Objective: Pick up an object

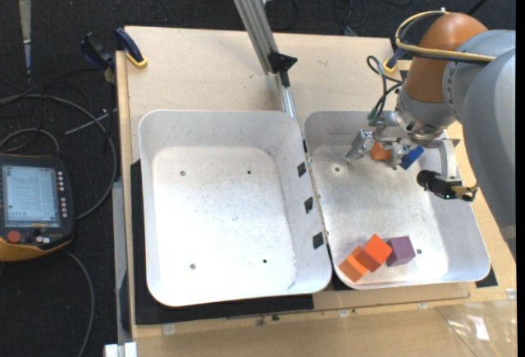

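Camera view:
Landmark: take the right bin [459, 220] as your reference; everything below is placed against it.
Gripper [384, 152]: hangs over the far end of the right bin, near its back rim. Whether it is spread or pinching, you cannot tell from this slant; orange and blue bits show at the tool, and they may be parts of it or something carried.
Orange block [367, 258]: lies at the near end of the right bin, close to the front rim, well apart from the gripper.
Purple block [400, 249]: just beside the orange block, on its right, touching or nearly so.
Handling, judged: both look like small rigid blocks, light, flat-faced, not fragile. Faces may be smooth, so you want a square pinch.
Where to grip, judged: take the purple block across its free sides. The orange block sits skewed, so turn the wrist to suit.
Left bin [164, 183]: beside the right bin, sharing the middle edge.
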`<state>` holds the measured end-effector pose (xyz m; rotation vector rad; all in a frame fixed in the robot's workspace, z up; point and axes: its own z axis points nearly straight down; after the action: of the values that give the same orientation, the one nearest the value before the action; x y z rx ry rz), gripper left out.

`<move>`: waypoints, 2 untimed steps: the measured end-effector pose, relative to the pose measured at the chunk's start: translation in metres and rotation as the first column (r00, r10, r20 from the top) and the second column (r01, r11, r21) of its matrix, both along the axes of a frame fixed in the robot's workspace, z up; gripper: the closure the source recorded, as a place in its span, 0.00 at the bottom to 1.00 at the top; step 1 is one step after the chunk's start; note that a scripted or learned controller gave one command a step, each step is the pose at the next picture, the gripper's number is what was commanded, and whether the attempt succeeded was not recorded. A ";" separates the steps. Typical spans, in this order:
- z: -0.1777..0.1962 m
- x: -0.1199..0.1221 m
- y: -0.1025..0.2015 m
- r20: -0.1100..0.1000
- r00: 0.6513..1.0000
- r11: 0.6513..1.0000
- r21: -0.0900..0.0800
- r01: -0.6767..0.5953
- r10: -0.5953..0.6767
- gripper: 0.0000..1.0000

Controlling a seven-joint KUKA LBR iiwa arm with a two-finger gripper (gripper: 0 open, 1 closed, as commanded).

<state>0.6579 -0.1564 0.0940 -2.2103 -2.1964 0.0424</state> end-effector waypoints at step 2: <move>0.001 -0.033 -0.047 0.033 0.999 1.000 -0.001 0.000 0.000 0.00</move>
<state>0.6253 -0.2035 0.0954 -2.2279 -2.2130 0.0063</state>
